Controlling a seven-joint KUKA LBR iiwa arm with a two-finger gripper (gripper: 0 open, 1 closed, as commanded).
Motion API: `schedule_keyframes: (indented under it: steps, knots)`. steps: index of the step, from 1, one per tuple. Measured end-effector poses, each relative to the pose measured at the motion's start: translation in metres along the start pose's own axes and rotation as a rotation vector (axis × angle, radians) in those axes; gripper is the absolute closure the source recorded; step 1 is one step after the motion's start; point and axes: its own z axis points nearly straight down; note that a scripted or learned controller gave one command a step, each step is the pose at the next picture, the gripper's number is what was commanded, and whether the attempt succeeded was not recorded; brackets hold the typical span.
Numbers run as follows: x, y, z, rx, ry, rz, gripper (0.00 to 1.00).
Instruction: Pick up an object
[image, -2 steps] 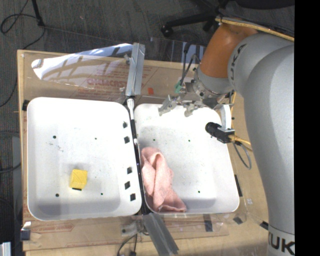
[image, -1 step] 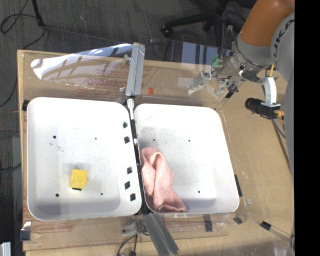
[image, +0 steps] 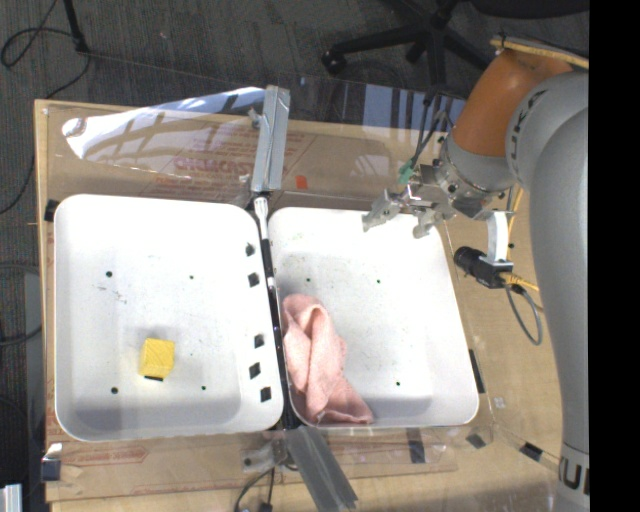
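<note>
Pincer (image: 398, 214) observed at the far rim of the right bin (image: 440, 300), its two fingers spread apart with nothing between them. I record it as open and empty, raised above the bin floor as far as I can judge from this slanted view.

Candidate objects: a pink cloth (image: 318, 362) lies crumpled below and to the left of the pincer in my view, against the divider at the near left of the same bin, well apart from the fingers. A small yellow block (image: 158, 357) lies farther left still, in the left bin (image: 100, 240), near its front edge. Neither is touched.

Placement reading: the cloth appears bunched against the wall, which I judge would crowd one finger on approach. The block sits flat and in the clear.

Arm pose: the grey arm (image: 555, 200) enters from the right over the counter (image: 330, 150), its orange band (image: 495, 100) just behind the wrist, which points the pincer leftward and down. The grasp is not yet begun.
</note>
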Motion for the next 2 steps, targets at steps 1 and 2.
schedule_keyframes:
  steps: [1, 2]
  knots:
    - [0.029, 0.023, 0.121, -0.002, -0.001, -0.06, 0.0]
    - [0.046, 0.017, 0.122, 0.01, -0.004, -0.344, 0.0]
